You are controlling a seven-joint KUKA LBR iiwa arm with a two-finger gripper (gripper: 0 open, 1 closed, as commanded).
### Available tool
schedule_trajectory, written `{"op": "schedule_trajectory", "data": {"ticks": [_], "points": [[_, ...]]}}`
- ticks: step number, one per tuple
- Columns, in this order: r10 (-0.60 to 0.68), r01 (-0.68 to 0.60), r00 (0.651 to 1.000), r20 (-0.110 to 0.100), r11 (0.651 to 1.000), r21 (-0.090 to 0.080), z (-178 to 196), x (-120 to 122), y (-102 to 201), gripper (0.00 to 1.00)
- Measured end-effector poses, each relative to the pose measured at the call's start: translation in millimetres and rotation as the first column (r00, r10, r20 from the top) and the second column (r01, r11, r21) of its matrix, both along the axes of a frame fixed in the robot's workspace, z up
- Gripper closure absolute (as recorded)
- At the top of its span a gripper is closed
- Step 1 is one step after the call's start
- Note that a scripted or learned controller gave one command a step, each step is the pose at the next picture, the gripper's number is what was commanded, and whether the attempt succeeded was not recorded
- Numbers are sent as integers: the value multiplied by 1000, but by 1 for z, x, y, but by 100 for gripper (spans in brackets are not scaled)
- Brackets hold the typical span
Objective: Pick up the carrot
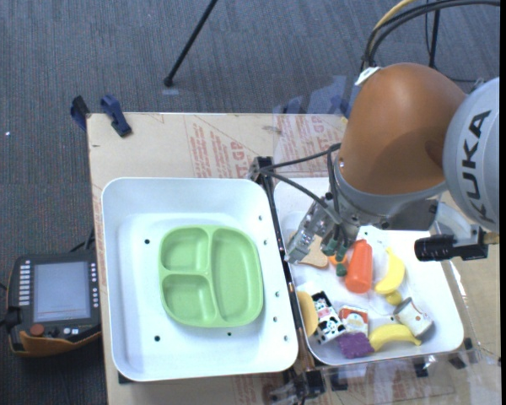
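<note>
From my console, the carrot (pixel 359 266) lies in the right bin (pixel 449 306), long axis near vertical in frame, at centre right. The gripper (pixel 314 234) sits just upper left of it; I cannot tell its jaw state.

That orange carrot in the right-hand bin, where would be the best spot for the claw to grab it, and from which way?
Probably across the middle of the carrot, coming straight down from above. It lies roughly lengthwise up and down the picture, so the fingers would close on its long sides from left and right. It is a tight fit: a banana lies close on its right, and the gripper sits just to its left.
</note>
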State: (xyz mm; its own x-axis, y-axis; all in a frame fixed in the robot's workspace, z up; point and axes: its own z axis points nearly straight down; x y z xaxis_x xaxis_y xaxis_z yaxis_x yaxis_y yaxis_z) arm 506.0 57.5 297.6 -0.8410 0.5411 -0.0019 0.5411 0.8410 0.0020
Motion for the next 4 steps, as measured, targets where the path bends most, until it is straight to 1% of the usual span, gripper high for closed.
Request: {"op": "schedule_trajectory", "data": {"ticks": [1,2,3,4], "points": [[-159,159,987,-13,987,-3,-114,-32,-25,100],[-158,158,987,-9,988,-2,-103,-30,-25,100],[-155,155,988,-11,988,-1,-95,-29,-25,100],[-315,315,949,-4,949,-1,-59,-29,-14,100]]}}
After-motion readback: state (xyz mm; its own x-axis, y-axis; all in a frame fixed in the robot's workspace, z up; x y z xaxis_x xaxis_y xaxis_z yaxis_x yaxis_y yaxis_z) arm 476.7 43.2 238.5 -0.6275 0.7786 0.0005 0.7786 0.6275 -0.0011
